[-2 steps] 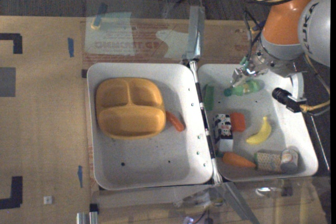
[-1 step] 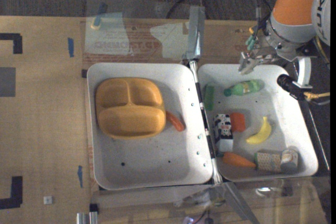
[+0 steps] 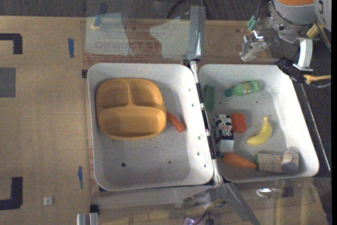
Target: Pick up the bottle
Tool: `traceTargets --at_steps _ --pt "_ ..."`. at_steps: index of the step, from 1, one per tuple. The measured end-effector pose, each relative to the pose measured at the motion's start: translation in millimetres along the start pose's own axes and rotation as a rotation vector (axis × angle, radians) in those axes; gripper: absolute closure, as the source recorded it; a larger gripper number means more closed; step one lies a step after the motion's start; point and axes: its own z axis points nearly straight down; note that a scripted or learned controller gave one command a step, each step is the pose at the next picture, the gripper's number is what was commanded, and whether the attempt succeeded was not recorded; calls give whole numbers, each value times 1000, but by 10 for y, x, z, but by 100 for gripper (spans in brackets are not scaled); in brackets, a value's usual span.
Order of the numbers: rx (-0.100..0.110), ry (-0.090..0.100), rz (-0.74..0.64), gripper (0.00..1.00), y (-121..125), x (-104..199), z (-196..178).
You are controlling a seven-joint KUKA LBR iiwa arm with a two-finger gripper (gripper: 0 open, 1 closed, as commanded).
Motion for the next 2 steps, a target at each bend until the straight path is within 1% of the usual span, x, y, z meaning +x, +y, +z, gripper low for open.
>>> traceTargets --at_steps 1,2 --pt "5 2 87 100 -8 -41 381" --pt "0 0 138 100 -9 -92 105"
